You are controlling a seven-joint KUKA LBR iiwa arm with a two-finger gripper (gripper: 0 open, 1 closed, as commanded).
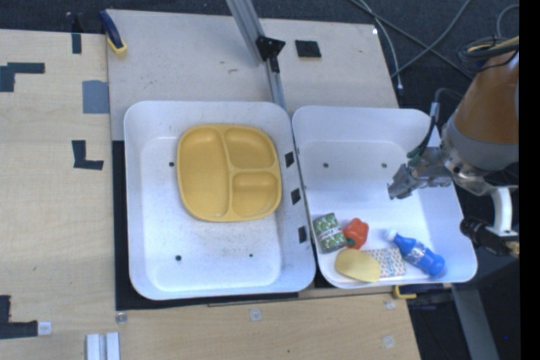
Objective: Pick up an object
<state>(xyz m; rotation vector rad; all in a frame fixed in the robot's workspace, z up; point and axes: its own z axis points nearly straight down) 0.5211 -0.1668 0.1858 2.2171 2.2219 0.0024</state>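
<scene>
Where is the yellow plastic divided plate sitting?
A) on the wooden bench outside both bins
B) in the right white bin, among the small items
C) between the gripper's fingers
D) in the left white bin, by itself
D: the yellow divided plate lies flat in the left white bin, with nothing else in it, while the small items, such as the blue bottle, are clustered in the right white bin.

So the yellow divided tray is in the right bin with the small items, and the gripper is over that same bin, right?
Not quite. The yellow divided tray lies in the left bin, apart from the small items. The camera view shows the small items clustered at the near edge of the right bin, and the gripper is over that right bin.
</scene>
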